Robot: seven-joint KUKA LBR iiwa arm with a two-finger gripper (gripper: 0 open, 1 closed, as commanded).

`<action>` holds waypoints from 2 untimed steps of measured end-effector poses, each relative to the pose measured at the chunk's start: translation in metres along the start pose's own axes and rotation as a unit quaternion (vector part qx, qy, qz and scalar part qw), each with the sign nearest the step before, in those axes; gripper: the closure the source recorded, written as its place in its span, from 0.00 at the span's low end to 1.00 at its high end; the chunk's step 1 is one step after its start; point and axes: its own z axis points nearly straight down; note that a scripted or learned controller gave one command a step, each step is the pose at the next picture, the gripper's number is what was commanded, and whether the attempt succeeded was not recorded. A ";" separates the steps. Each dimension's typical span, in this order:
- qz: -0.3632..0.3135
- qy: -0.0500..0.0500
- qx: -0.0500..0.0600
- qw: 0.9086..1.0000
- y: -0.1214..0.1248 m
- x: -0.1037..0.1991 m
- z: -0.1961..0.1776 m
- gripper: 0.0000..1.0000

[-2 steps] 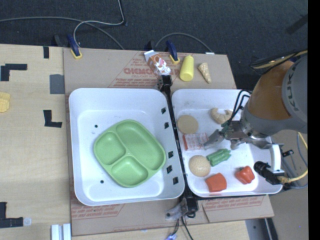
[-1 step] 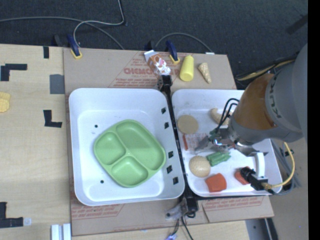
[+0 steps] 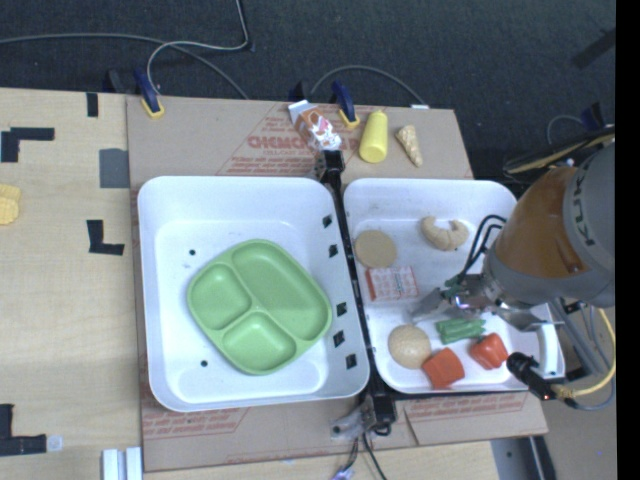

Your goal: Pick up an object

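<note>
My gripper (image 3: pixel 452 306) hangs low over the front half of the right bin (image 3: pixel 500 196), at the end of the grey arm with the orange band (image 3: pixel 538 230). Right beneath it lies a green piece (image 3: pixel 461 329), touching or nearly touching it. Around that sit a red piece (image 3: pixel 489 351), an orange-red piece (image 3: pixel 443 368) and a round tan bun (image 3: pixel 409 345). Further back are a red-and-white packet (image 3: pixel 392 284), a flat tan disc (image 3: pixel 376 248) and a curved beige pastry (image 3: pixel 445 232).
The left bin (image 3: pixel 160 268) holds a green divided plate (image 3: pixel 259 305). Behind the bins, on the cardboard, stand a yellow bottle (image 3: pixel 373 136), a cone (image 3: pixel 409 145) and a small carton (image 3: pixel 315 125). Cables run across the dark floor at the back.
</note>
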 end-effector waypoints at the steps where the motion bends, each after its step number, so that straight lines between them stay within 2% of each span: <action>1: 0.000 0.002 0.005 1.000 0.039 0.033 0.004 0.00; 2: 0.001 0.001 0.007 1.000 0.096 -0.002 -0.085 0.00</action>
